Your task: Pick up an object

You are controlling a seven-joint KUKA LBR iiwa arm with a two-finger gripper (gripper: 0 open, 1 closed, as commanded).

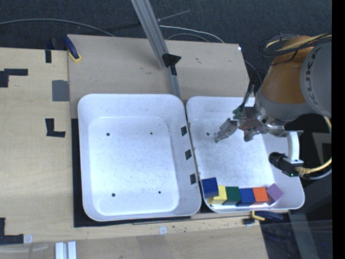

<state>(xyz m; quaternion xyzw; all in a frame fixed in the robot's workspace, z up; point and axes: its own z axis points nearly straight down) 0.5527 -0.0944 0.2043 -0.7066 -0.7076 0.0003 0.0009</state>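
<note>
This is a robotics lab. A plywood bench (135, 58) carries two shallow white bins (86, 117) beside the industrial arm's claw (233, 130), and black tape marks (51, 127) lie far to the claw's left. Loose cables (188, 34) trail over dark carpet beyond it, past a slanting aluminium camera pole (148, 20).

The arm (302, 85) is cut off at the right edge.

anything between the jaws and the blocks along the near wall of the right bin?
Nothing visible. The gripper hangs over the right bin, and bare white floor lies between it and the row of blocks against the near wall.
</note>
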